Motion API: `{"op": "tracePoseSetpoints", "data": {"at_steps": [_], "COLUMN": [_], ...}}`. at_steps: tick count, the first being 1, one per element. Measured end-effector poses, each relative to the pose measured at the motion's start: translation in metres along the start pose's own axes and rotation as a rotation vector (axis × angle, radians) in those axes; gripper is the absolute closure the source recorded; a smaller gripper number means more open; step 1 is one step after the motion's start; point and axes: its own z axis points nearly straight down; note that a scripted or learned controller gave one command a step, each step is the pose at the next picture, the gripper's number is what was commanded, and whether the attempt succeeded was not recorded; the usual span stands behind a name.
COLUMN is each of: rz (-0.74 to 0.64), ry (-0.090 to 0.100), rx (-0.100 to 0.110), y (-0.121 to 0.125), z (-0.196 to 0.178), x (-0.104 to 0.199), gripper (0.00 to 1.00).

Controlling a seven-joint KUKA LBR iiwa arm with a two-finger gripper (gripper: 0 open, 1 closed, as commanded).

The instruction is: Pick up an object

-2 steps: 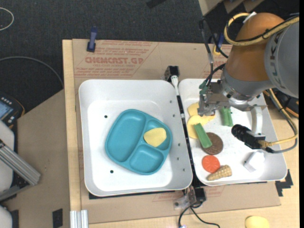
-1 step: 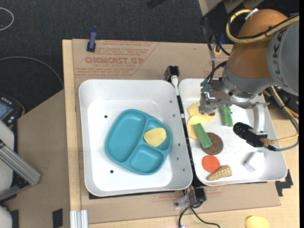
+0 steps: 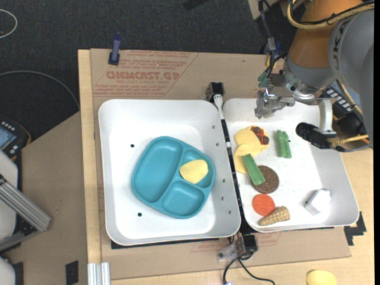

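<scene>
I note the pincer (image 3: pixel 267 108) poised above the right bin's (image 3: pixel 338 189) far edge, evidently staged for descent; whether its fingers are parted I cannot tell.

A: Colours, left white plastic bin (image 3: pixel 113 159)?
B: Teal divided plastic plate (image 3: pixel 169 177), pale yellow lump (image 3: pixel 193 170).
A: Right white bin (image 3: pixel 332 177)?
B: Two green sticks (image 3: pixel 282 143), brown disc (image 3: pixel 268 181), red-orange round piece (image 3: pixel 263 204), tan waffle-patterned cone (image 3: pixel 274 216), white block (image 3: pixel 317 200).

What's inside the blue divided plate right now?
One pale yellow object lies in the blue divided plate's right-hand compartment. The other compartments show bare blue; anything under that object is covered.
</scene>
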Motion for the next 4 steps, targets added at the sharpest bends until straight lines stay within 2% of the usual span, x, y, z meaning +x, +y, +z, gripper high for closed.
{"op": "tracePoseSetpoints", "data": {"at_steps": [1,2,3,4], "rz": [0.001,-0.005,-0.002,0.002], "ry": [0.005,0.006,0.004,0.004], "rx": [0.013,0.014,0.007,0.014], "y": [-0.053,-0.081,-0.079,-0.15], "z": [-0.039,-0.02,-0.031,-0.042], "x": [-0.006,0.052,0.049,0.029], "gripper": [1.0,1.0,1.0,1.0]}}
